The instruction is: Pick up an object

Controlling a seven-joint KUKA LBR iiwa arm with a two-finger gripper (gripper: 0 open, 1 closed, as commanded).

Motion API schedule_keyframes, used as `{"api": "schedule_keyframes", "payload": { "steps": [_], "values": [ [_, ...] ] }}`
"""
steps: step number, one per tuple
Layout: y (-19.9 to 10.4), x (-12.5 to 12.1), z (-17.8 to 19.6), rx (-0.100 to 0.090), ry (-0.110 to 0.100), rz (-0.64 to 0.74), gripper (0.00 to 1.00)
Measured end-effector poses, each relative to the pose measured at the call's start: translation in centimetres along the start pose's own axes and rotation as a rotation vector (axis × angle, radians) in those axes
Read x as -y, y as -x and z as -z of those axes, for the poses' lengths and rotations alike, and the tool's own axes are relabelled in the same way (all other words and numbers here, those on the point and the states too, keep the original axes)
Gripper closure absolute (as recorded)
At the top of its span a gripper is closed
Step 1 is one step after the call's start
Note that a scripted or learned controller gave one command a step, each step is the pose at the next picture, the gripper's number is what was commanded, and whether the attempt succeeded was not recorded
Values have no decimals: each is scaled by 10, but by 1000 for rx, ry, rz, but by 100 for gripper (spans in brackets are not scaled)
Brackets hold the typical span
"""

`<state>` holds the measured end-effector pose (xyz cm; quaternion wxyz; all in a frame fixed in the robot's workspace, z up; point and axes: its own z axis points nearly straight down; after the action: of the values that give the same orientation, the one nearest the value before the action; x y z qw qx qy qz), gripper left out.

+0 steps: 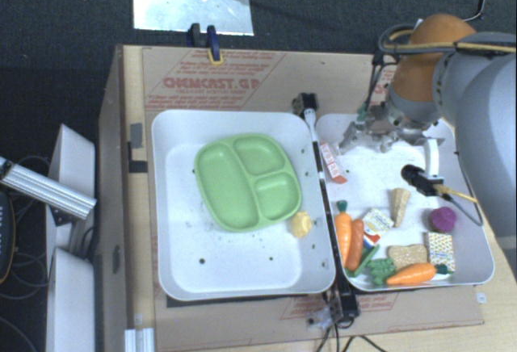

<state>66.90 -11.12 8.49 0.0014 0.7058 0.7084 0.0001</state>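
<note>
My gripper [368, 138] hangs over the back of the right bin [477, 261], fingers spread open and nothing between them. A red and white packet [329, 161] lies just to its front left by the divider. Nearer the front of that bin lie a pale wedge [399, 204], a purple lump [442, 219], a small white and yellow card [376, 221], two carrots side by side [344, 236], a broccoli piece [380, 268], a bread slice [406, 254], a checkered cracker [440, 249] and a third carrot [412, 273].
The left bin [186, 261] holds a green divided plate [246, 181] and a small yellow piece [300, 223] by the plate's front right corner. The grey arm [485, 100] covers the right bin's back right corner.
</note>
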Motion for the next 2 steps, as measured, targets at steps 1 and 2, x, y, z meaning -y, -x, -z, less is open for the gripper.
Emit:
{"api": "schedule_keyframes", "payload": {
  "steps": [1, 2],
  "values": [
    [0, 0, 0, 0, 0, 0, 0],
    [-1, 0, 0, 0, 0, 0, 0]
  ]
}}
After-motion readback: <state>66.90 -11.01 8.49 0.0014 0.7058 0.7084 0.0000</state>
